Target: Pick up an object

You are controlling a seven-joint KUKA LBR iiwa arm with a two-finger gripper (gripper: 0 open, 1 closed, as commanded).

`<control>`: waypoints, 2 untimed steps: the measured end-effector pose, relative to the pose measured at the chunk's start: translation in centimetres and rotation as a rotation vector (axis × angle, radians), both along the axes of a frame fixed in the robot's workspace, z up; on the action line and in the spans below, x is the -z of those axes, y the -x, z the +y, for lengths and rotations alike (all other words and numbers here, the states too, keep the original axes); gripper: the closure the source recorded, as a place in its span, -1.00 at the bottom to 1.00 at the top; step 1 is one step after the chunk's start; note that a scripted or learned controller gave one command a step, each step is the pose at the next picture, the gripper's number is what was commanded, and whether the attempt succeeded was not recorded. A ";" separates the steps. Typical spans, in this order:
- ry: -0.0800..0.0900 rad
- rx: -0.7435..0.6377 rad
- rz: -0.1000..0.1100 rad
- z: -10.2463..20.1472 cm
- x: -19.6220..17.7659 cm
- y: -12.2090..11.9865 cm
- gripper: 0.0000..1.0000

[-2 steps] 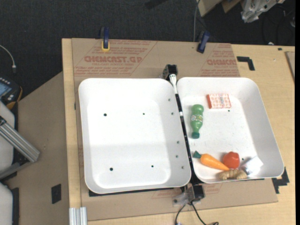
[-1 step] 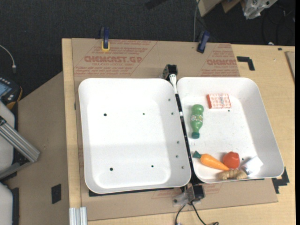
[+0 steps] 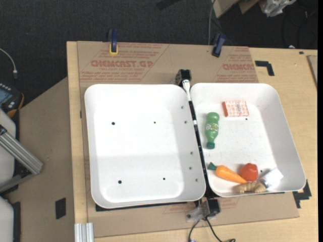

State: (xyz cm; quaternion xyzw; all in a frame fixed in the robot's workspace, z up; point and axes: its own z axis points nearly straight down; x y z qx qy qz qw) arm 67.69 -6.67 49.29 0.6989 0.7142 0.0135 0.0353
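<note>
Both bins are plain white: the left bin has a few small black dots on its floor, and the right bin is faintly speckled. In the right bin, near its far edge, lies a card in red-and-white checks. By the left wall is a green bottle with a pale label. At the near edge are an orange carrot with a green top, a red tomato and a tan ginger root. The bench board is light brown with red lettering, and blue clamps grip its far edge.
</note>
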 end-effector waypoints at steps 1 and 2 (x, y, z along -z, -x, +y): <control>0.002 -0.002 -0.005 0.1 -1.1 -0.1 1.00; 0.005 -0.003 -0.010 0.2 -2.2 -0.1 1.00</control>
